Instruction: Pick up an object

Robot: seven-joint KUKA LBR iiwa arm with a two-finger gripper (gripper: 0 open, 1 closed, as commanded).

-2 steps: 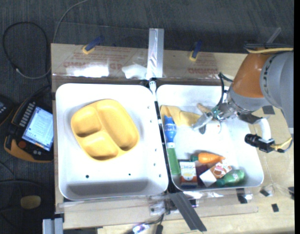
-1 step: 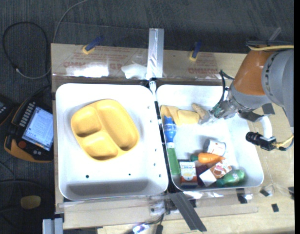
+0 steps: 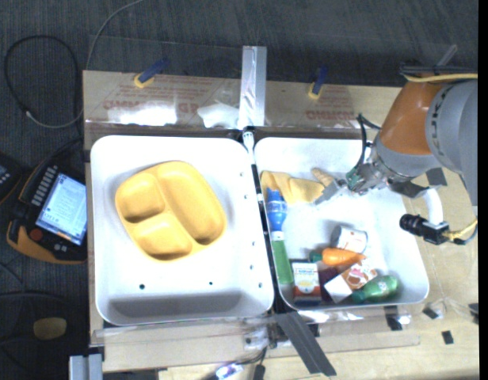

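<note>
Over the right bin (image 3: 402,248), pincer (image 3: 329,187) beside yellow cloth (image 3: 295,187), grip state unclear.

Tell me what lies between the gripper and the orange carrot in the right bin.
In the camera view, bare white bin floor separates the gripper from a small white carton, which sits just above the carrot.
</note>
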